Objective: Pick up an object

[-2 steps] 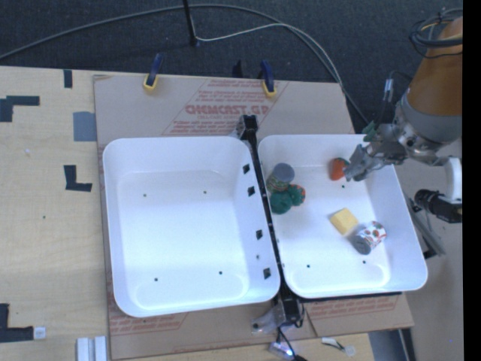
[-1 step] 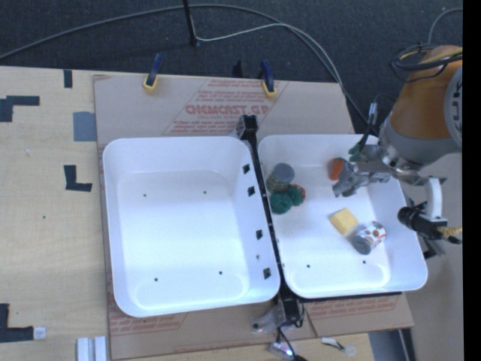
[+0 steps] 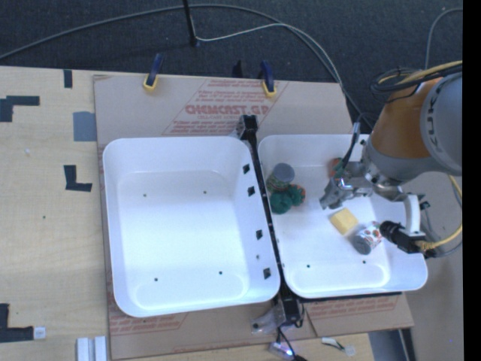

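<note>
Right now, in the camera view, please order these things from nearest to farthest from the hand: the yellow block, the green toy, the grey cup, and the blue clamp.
From the hand:
1. Yellow block, just below it in the right bin.
2. Green toy, to its left near the divider.
3. Grey cup, just above the green toy; these two are nearly too close to call.
4. Blue clamp, at the board's far edge.

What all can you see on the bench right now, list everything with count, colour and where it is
bins: two, white, side by side on the brown board
grey cup: one, right bin, near the divider
green and orange toy: one, right bin, just below the cup
yellow block: one, right bin, middle
grey and red object: one, right bin, right of the block
clamps: two, blue and yellow, board's far edge
tool: one, grey, over the right bin above the block
</note>
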`<state>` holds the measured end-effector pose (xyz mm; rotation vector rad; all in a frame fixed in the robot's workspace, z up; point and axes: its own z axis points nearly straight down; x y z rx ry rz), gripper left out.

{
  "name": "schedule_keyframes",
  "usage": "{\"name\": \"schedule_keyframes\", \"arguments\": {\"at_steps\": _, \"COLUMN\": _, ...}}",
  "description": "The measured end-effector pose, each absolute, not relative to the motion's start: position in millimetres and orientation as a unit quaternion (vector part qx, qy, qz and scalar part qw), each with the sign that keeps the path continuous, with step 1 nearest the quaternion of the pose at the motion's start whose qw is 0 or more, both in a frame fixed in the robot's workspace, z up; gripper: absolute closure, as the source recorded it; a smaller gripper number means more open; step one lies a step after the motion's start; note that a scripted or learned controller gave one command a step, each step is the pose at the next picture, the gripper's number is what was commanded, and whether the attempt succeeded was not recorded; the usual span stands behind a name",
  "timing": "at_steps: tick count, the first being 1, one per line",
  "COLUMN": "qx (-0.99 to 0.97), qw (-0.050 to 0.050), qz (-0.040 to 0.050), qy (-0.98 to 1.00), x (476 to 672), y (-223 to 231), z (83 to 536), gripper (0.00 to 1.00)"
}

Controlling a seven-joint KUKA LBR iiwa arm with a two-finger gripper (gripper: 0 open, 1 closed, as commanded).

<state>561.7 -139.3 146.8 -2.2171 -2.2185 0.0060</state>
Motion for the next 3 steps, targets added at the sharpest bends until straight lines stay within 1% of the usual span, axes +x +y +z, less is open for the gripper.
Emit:
{"name": "schedule_keyframes", "arguments": {"at_steps": 1, "qx": -0.707, "qw": 0.002, "qz": 0.0015, "qy": -0.707, "x": 567.2, "y": -142.0, "z": 87.0, "gripper": 0.0}}
{"name": "schedule_keyframes", "arguments": {"at_steps": 2, "qx": -0.707, "qw": 0.0, "qz": 0.0001, "qy": -0.707, "x": 568.4, "y": -141.9, "z": 99.9, "gripper": 1.0}}
{"name": "schedule_keyframes", "arguments": {"at_steps": 3, "qx": -0.707, "qw": -0.002, "qz": -0.0012, "qy": -0.707, "x": 576.0, "y": -144.4, "z": 159.5, "gripper": 1.0}}
